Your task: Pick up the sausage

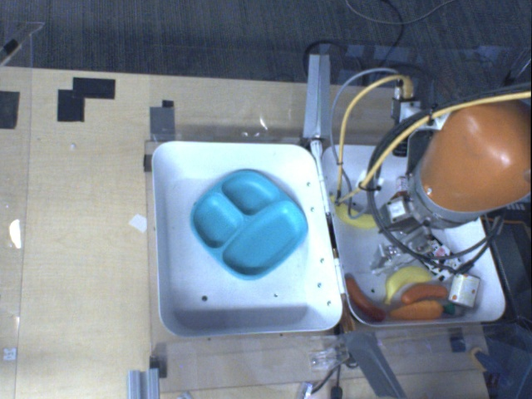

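The sausage (363,299) lies in the right bin (495,304), at its near-left corner — a dark red piece whose long axis slants along the bin's corner wall. The claw (405,250) hangs above the bin's middle, so the sausage lies down-left of it, with a yellow fruit (401,283) between. Whether the claw is released or clenched cannot be told — cables hide it.

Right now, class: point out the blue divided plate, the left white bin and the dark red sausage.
blue divided plate (249,223): camera view, on the ridge between its compartments.
left white bin (179,306): camera view, on its bare floor near the front-left corner.
dark red sausage (362,300): camera view, on its middle, in the right bin.
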Robot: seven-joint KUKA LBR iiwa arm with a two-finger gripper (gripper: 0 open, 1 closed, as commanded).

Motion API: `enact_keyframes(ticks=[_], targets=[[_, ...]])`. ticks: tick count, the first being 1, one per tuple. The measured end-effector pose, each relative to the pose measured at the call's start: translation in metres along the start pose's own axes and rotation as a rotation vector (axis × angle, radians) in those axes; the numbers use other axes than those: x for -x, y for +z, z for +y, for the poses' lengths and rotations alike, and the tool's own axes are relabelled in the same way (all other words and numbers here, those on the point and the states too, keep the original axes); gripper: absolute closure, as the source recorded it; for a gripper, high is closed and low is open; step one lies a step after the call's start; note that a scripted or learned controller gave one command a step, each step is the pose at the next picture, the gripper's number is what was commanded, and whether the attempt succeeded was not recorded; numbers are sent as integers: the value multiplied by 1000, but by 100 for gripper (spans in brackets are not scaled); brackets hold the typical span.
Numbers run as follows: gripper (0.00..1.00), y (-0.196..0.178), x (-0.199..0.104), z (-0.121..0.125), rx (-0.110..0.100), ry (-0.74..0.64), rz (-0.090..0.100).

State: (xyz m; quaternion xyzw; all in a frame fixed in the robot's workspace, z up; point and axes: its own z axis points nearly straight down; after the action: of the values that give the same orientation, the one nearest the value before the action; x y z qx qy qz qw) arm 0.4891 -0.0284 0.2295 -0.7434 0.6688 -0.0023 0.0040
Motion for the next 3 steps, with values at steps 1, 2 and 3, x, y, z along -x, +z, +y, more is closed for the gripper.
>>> enact_keyframes(ticks=[1, 2, 3], targets=[[100, 45, -31, 5, 4, -101, 0], [100, 119, -98, 2, -22, 115, 8], [100, 126, -162, 7, -33, 240, 11]])
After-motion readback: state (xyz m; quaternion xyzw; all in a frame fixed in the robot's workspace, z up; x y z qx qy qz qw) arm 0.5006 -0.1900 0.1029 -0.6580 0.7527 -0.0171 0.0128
